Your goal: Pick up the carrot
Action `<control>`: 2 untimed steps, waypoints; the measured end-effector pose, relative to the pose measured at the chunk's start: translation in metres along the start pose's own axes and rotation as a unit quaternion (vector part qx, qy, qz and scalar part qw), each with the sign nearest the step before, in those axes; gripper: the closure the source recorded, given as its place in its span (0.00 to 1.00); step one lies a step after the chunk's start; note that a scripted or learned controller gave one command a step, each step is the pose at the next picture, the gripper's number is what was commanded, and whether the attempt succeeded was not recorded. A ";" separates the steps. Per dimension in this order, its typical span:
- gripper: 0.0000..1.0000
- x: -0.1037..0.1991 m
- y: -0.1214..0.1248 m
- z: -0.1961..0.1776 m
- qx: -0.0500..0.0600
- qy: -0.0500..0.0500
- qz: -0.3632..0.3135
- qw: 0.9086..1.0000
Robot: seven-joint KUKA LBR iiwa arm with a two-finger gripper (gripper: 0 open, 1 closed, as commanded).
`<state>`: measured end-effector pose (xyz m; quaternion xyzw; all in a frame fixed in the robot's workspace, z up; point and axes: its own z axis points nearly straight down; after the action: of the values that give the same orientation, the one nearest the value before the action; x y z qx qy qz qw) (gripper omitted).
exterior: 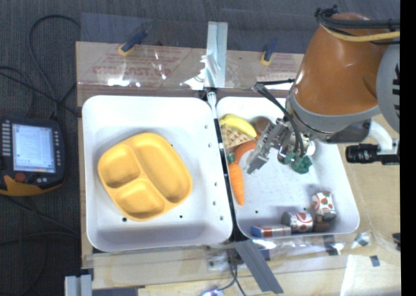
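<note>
**Just below the fingertips: a carrot not yet gripped**

Against the right bin's [348, 187] left wall lies the carrot [236, 184], lengthwise along the divider, its upper end just below and left of the gripper [260, 155]. The fingers look nearly closed with nothing between them; the carrot is not held. Above the fingers sit a banana [237, 125] and a waffle-like piece [233, 137], crowding the corner, likely why the approach comes in at a slant. Right of the fingers rests a green object [301, 163]; further below lie small cans [312, 213]. The yellow divided tray [144, 175] occupies the left bin [97, 119].
</note>
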<state>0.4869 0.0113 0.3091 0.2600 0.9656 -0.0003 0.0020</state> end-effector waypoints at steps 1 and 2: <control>1.00 -0.006 -0.014 -0.035 0.000 0.000 0.070 0.998; 1.00 0.009 0.062 0.029 0.002 0.004 -0.011 1.000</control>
<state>0.5104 0.0690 0.2805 0.2490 0.9685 -0.0009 -0.0022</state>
